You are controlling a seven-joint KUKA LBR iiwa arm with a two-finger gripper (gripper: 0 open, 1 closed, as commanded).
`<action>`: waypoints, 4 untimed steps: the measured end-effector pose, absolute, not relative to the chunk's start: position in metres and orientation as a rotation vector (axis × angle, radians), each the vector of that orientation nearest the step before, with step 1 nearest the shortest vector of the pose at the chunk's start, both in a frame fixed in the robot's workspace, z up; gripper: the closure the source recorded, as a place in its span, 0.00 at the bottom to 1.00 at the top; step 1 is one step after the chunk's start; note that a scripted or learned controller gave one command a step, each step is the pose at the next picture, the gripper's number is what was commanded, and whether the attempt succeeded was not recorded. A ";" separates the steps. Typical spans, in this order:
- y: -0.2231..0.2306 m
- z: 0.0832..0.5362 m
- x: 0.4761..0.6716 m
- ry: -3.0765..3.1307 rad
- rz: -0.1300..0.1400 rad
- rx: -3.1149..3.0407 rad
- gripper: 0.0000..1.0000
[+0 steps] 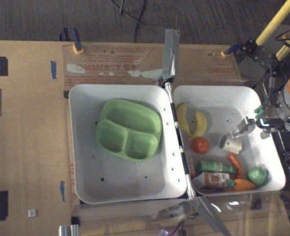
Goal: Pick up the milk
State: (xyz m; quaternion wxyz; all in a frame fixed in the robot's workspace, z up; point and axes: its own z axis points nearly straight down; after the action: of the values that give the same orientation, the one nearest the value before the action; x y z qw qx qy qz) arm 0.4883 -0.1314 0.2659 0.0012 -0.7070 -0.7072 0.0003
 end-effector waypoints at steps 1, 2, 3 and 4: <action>-0.109 0.179 0.512 -2.338 0.001 -2.096 0.00; -0.143 0.103 0.514 -2.381 -0.001 -2.051 0.00; -0.126 0.089 0.570 -1.943 -0.005 -2.479 0.00; -0.113 0.245 0.625 -1.499 0.001 -2.762 0.00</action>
State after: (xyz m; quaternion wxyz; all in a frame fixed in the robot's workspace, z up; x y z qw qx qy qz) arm 0.6251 -0.1129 0.2447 -0.0003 -0.8789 -0.4770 0.0003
